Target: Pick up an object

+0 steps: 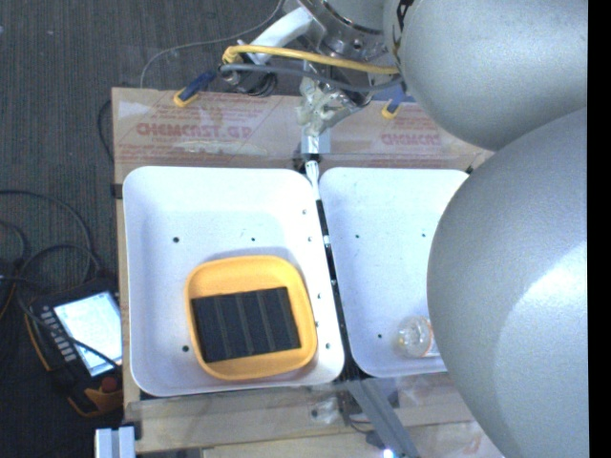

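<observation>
At top centre the gripper (315,113), grip state indiscernible, hangs beyond the bins; best descend squarely over the yellow tray (251,318) at lower left.

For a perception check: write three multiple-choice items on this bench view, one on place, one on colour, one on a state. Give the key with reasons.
1. Where does the yellow tray with the dark ribbed insert lie?
A. in the left bin
B. in the right bin
C. on the floor

2. What colour are the two bins?
A. blue
B. white
C. black

3. How does the yellow tray sit?
A. flat on the bin floor
B. standing on edge
C. lifted in the air

Key:
1 A: the yellow tray lies in the left bin, towards its near edge.
2 B: both the left bin and the right bin are white.
3 A: the tray lies flat, its ribbed insert facing up, while the gripper is beyond the bins' far edge.
</observation>
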Motion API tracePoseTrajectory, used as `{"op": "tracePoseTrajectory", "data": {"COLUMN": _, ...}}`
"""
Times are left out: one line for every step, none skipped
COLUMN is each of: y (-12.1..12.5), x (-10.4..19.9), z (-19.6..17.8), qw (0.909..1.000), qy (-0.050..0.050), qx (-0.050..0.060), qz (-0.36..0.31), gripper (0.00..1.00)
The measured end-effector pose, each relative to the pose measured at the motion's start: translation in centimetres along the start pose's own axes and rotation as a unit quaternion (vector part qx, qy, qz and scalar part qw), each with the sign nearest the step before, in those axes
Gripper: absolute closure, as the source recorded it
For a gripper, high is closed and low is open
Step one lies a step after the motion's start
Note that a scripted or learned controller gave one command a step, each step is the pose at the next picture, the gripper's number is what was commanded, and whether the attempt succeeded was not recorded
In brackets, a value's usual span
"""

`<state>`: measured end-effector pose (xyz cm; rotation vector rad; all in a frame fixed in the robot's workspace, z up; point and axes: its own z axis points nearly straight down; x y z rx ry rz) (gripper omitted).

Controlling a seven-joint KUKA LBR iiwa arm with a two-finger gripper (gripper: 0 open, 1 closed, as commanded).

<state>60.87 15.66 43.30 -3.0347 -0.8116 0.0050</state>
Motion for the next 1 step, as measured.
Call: {"op": "tracePoseTrajectory", "data": {"y": 0.07, "x": 0.00, "z": -0.83, "qw": 1.0000, "qy": -0.001, "qx": 0.000, "qz": 0.001, "gripper": 1.00}}
